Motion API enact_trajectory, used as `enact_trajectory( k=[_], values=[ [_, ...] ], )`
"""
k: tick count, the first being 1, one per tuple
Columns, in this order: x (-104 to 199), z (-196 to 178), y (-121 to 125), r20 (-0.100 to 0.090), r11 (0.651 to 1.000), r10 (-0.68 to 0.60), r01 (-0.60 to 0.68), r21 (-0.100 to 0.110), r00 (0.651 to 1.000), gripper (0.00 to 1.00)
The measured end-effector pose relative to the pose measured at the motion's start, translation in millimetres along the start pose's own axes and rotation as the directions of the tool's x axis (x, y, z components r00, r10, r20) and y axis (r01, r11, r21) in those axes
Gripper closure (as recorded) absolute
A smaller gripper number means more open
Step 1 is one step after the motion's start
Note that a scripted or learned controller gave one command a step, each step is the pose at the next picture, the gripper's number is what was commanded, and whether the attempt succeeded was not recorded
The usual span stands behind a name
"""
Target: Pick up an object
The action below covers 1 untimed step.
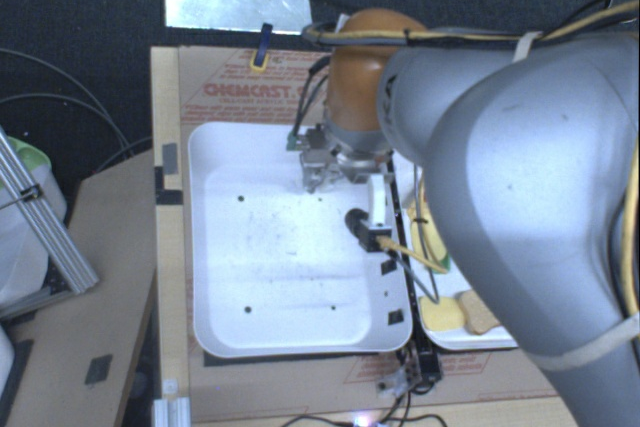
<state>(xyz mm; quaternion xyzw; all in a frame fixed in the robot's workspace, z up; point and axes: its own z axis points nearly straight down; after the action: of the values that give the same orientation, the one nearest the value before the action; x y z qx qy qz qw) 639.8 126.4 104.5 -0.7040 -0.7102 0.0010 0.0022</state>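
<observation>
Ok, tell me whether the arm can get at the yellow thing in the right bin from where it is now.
Probably not directly. The pincer hangs over the left bin, while the yellow thing lies in the right bin, partly under the arm's own grey body. It would likely have to swing across first.

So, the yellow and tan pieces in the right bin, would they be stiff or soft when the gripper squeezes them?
The yellow piece looks rounded and matte, perhaps soft foam, so it may give under the fingers. The tan piece beside it looks flat, so probably light and unlikely to roll. The arm hides much of that bin, so this is uncertain.
</observation>
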Motion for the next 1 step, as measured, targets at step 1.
enact_trajectory(
  k=[1],
  values=[
    [-45.1,-84.8,-49.4,0.002,1.000,0.011,-0.011,-0.008,1.000,1.00]
  ],
)
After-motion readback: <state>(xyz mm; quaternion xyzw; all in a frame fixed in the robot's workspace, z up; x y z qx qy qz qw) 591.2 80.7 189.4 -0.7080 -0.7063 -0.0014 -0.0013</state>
